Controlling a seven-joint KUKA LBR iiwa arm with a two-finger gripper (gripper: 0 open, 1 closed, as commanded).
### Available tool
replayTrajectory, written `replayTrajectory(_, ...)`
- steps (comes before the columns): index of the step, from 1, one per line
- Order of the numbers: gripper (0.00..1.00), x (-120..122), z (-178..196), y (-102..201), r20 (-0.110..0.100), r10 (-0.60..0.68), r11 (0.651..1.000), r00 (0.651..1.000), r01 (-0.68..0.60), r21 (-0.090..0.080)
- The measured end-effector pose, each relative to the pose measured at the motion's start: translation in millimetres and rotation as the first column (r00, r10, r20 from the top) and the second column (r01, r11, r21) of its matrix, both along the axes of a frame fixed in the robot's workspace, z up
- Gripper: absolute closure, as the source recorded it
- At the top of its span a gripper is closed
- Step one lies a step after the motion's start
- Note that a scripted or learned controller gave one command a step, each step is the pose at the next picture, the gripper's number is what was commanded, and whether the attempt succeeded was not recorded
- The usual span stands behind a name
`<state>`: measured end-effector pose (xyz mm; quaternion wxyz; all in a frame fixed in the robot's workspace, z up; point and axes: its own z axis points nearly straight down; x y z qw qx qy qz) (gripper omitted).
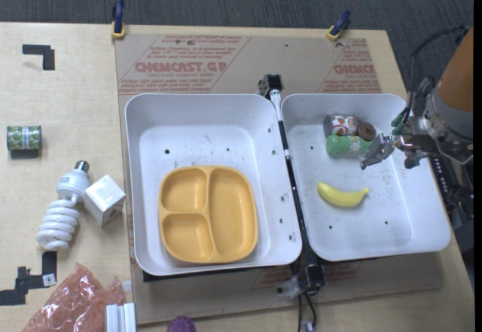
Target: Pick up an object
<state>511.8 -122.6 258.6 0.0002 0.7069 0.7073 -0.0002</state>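
I kept the gripper [393,146] low beside the green can [345,145] to approach; its grip I couldn't tell.

Orange band above grey wrist; metallic gripper [384,148]; black cables alongside arm.

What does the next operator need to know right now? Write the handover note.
Gripper: low over the right white bin, at its right side; nothing seen between the fingers.
Things: yellow plastic banana lies mid-bin; green can on its side and a small printed white can sit near the back wall, just left of the gripper. Yellow three-compartment tray is in the left white bin.
Done: nothing picked up.
Left: grasp and lift one object.
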Motion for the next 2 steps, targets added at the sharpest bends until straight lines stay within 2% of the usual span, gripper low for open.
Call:
replayTrajectory(1, 0.00, 4, -100, 11, 0.000, -0.003, 1.000, 1.000, 0.003, 0.000)
replayTrajectory(2, 0.00, -25, -166, 15, 0.000, -0.003, 1.000, 1.000, 0.003, 0.001)
